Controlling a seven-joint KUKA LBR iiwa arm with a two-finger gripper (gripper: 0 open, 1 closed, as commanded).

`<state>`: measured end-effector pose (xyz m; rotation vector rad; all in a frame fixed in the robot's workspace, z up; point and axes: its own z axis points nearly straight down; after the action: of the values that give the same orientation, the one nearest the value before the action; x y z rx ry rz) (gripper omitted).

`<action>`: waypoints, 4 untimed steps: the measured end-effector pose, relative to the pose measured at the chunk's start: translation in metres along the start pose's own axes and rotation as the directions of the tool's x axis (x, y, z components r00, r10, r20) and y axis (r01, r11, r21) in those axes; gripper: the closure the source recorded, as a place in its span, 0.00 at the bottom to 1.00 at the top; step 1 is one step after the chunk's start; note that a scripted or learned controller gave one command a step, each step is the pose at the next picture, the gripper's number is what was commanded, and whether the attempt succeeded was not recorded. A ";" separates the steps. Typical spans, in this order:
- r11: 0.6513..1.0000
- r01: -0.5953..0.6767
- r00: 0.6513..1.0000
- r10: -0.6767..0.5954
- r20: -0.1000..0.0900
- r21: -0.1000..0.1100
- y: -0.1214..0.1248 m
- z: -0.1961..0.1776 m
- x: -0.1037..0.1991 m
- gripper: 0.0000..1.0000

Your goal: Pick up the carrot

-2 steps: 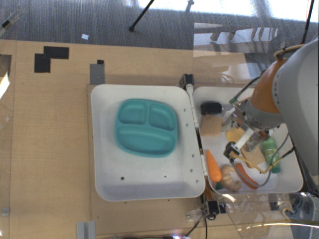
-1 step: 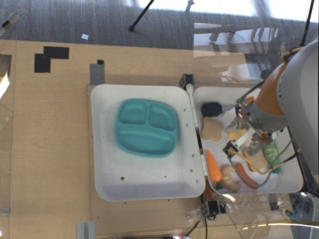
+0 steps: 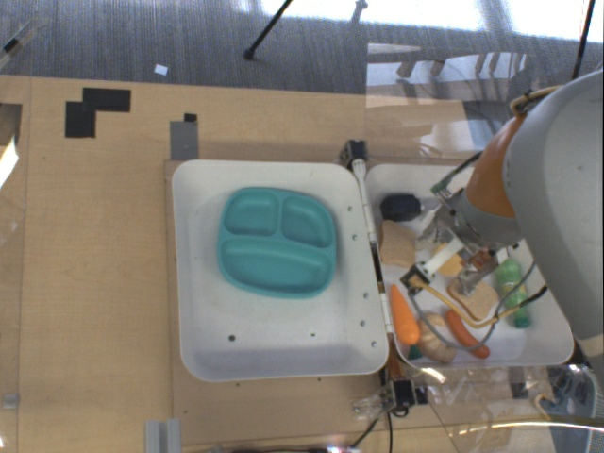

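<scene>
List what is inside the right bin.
The right bin holds a carrot by its left wall, a red sausage-like piece, a black item, bread-like slices and a green item. The arm covers the far right part, hiding anything beneath.

I am viewing the wooden bench (image 3: 85, 281) bearing two white bins, left (image 3: 193, 338) and right (image 3: 552, 343), sitting side by side.
</scene>
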<state>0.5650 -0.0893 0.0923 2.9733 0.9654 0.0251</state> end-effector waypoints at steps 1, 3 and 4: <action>0.997 0.071 0.997 -0.071 -0.004 0.003 -0.007 0.000 -0.026 0.00; 0.945 0.328 0.945 -0.328 -0.004 0.000 -0.041 0.000 -0.059 0.00; 0.954 0.300 0.954 -0.300 -0.005 0.006 0.007 -0.098 0.025 0.00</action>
<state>0.5868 -0.0791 0.1903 2.7972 1.4088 0.0241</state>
